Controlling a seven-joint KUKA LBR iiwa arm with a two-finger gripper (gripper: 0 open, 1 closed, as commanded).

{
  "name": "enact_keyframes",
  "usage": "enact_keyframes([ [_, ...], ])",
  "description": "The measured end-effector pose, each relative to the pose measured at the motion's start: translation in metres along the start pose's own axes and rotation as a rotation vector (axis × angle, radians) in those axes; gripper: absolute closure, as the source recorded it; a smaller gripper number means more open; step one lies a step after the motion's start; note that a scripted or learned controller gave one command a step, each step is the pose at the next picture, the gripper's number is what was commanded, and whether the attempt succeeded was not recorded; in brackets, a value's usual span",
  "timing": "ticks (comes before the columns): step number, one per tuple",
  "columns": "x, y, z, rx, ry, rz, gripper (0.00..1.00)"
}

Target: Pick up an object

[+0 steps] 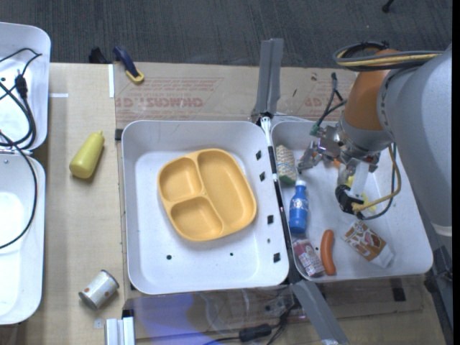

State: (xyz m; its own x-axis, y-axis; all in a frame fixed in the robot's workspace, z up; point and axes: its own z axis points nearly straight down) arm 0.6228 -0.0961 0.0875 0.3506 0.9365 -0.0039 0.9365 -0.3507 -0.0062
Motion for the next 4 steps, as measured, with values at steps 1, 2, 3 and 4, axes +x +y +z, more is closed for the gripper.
enact_keyframes([
  [1,-0.0009,-0.0005,-0.0048,0.007,-0.004,-0.003,1.00],
  [2,-0.0008,-0.0006,-0.0047,0.007,-0.004,-0.003,0.00],
  [3,-0.0018,-0.0010,-0.0096,0.013,-0.007,-0.004,1.00],
  [4,-0.0017,-0.0010,-0.0095,0.013,-0.007,-0.004,0.00],
])
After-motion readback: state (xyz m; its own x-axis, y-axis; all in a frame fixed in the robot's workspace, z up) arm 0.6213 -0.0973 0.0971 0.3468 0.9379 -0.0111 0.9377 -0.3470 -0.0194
